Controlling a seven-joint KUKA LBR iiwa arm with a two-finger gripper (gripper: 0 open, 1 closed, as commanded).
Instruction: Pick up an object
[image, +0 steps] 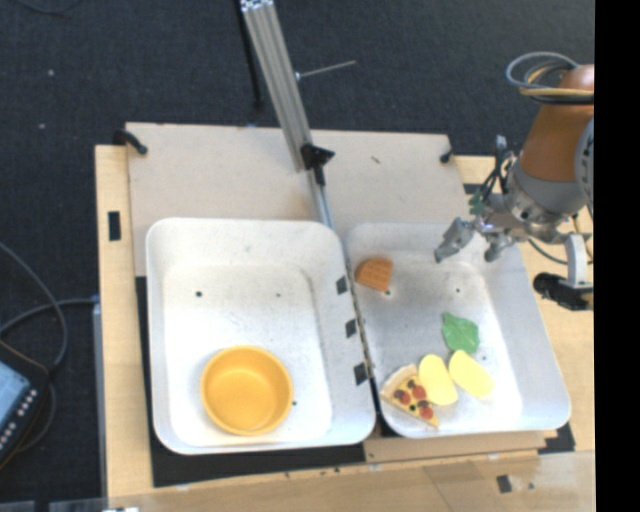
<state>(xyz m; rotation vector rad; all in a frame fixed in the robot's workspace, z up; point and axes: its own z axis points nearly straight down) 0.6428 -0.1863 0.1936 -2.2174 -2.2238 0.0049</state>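
**Gripper hangs open over the right bin, nothing picked yet**

Dark carpet all round, a pale wooden bench (115, 330) in the middle, and two white bins side by side on it. Candidates first: the right bin (520, 330) has the choice. A small brown rounded piece (374, 273) sits at its far left corner, just beside the dividing wall and well apart from everything else, so I'd call it the easiest target. Down at the near end there's a cluster: a green leaf-shaped piece (461, 331), two yellow oval pieces (437, 379) and (470, 374) lying side by side, and a pizza-slice toy (409, 396) with red dots tucked against the near left corner. Those are packed close, some touching, so a clean two-finger grab there looks trickier.

Now the gripper (478, 238): it's over the far edge of the right bin, fingers spread apart with nothing between them, arm reaching in from the right. Whether it's low or high above the floor, I can't tell.

Over in the left bin (180, 250), a yellow bowl (247, 389) rests upright near the near edge, alone. A slanted metal rail (285, 85) rises from the far side between the bins.
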